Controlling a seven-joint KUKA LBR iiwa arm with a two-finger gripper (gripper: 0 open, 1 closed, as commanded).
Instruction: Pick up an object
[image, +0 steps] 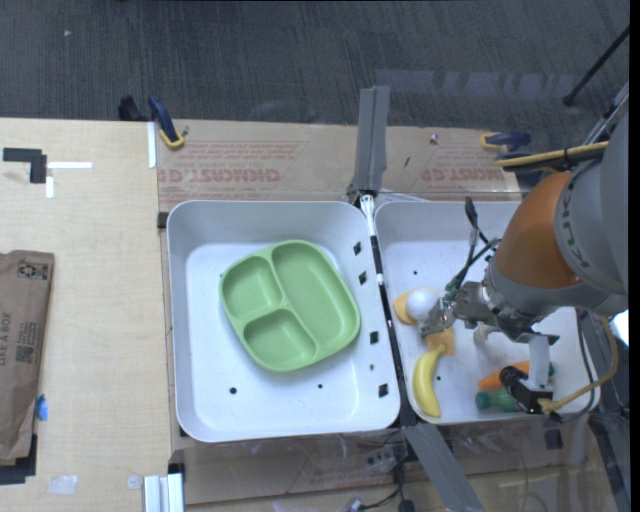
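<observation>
Pincer sits low in the right bin, just above the orange block and beside the white egg — I cannot tell its state from this angle. Banana lies just below the block; a carrot and a green piece lie near the right wall. Left bin carries a green divided plate.

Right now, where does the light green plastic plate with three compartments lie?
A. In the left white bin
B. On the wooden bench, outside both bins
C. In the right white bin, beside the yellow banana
A: the light green three-compartment plate rests on the floor of the left white bin.
</observation>
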